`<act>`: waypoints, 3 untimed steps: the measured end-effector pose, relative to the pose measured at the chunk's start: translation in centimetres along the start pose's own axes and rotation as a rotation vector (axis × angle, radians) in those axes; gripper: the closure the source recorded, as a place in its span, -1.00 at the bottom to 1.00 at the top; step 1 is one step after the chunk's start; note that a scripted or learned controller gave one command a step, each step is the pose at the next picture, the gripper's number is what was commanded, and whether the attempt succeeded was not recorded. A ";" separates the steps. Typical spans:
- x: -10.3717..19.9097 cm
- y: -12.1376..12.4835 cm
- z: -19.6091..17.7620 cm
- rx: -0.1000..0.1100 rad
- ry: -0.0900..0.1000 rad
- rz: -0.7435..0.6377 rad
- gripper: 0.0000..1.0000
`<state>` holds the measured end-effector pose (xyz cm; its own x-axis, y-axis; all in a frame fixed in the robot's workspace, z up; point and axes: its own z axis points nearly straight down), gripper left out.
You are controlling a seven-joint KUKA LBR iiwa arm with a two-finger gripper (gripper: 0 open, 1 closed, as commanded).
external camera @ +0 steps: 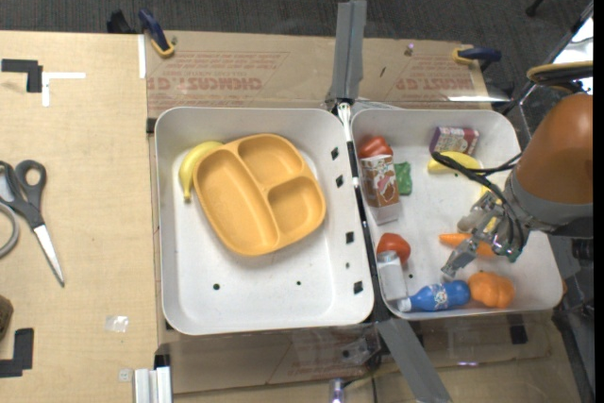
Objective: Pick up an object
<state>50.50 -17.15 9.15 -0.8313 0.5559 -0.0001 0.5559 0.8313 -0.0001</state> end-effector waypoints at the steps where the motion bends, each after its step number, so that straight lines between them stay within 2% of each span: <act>1: -2.8 8.3 0.0 -0.001 -0.002 0.147 -1.00; 2: -8.3 12.7 -0.2 -0.001 -0.004 0.404 -1.00; 3: -8.4 12.8 -1.2 0.000 -0.008 0.399 1.00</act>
<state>64.54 -11.19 10.30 -0.5499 0.8352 -0.0078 0.8352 0.5499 0.0012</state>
